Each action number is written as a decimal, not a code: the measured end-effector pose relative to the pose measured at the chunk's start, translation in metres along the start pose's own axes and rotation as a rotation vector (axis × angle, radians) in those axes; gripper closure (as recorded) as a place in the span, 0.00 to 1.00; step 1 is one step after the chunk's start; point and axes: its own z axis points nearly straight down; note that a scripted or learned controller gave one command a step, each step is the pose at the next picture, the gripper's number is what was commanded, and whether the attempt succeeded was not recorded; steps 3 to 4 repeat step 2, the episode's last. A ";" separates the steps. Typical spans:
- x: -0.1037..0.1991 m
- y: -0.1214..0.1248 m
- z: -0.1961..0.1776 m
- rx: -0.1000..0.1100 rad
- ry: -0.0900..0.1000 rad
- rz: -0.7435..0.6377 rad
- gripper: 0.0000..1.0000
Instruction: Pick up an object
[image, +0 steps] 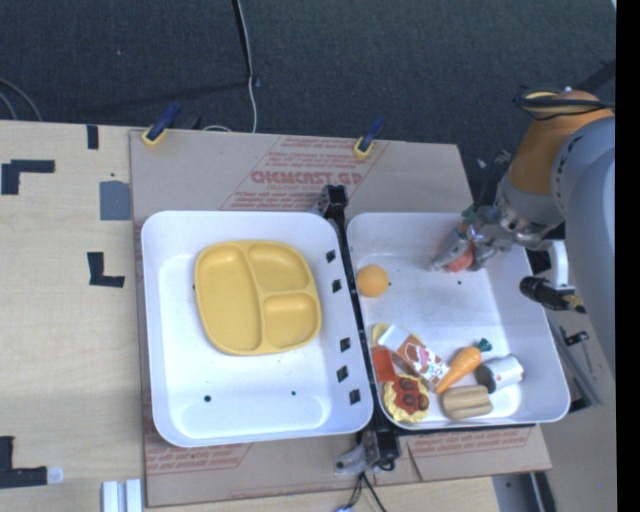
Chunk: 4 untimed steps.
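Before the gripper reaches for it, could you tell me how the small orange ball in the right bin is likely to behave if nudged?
The orange ball looks round and smooth, so it would probably roll at a light touch. It sits on bare bin floor close to the divider wall of the right bin, which may stop it that way. Its glossy look suggests that it could slip from two fingers.

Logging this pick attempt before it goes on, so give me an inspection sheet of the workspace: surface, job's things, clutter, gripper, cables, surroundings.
Surface: cardboard sheet on a wooden bench, held by two clamps; two white bins side by side.
Job's things: right bin holds an orange ball, toy carrot, bread roll, pizza slice and other toy food, clustered at its near end.
Clutter: yellow divided plate in the left bin.
Gripper: gripper over the right bin's far right corner, something red at its tip.
Cables: white cable beyond the bench.
Surroundings: dark carpet; black tape marks.
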 end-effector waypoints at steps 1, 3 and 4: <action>0.047 0.007 0.005 -0.012 -0.025 0.004 1.00; 0.128 -0.039 -0.061 -0.029 -0.013 -0.003 1.00; 0.128 -0.039 -0.061 -0.029 -0.013 -0.003 1.00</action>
